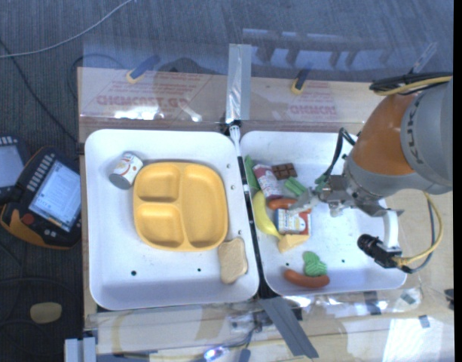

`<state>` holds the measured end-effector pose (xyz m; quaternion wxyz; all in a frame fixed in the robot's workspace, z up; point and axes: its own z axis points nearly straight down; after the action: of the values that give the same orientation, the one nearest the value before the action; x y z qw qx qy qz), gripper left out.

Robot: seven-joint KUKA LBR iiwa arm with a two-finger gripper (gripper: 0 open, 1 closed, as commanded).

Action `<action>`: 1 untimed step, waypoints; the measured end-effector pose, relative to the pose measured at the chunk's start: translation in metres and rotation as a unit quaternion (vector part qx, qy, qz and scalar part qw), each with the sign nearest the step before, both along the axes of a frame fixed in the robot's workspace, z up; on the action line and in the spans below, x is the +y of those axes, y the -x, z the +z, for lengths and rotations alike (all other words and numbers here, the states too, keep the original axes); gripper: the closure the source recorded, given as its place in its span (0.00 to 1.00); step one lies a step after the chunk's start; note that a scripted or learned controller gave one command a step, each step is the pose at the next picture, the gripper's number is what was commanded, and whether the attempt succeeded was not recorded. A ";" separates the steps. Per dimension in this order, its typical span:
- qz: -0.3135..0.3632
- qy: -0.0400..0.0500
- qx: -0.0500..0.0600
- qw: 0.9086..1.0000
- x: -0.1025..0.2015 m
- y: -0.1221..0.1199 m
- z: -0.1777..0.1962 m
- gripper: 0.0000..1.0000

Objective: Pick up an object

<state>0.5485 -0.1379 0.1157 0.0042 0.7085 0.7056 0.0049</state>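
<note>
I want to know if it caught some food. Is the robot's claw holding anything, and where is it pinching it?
It cannot be told. The gripper is low in the right bin, beside the food pile, with nothing plainly seen between its fingers.

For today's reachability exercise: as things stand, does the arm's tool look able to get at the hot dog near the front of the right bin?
Probably yes. The hot dog lies apart from the green piece, uncovered, and the tool hovers over the same bin.

Both shallow white bins (pixel 110 277) look like smooth, slightly glossy plastic. The yellow compartment tray (pixel 180 204) in the left bin is matt plastic. The arm's orange band (pixel 387 138) shines glossily beside matt grey casing (pixel 442 138). The far brown board (pixel 163 93) looks like cardboard.
</note>
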 end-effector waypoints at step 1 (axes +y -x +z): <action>0.000 -0.001 0.001 1.000 0.000 0.000 0.008 1.00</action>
<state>0.5486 -0.1378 0.1240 0.0034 0.7086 0.7056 0.0048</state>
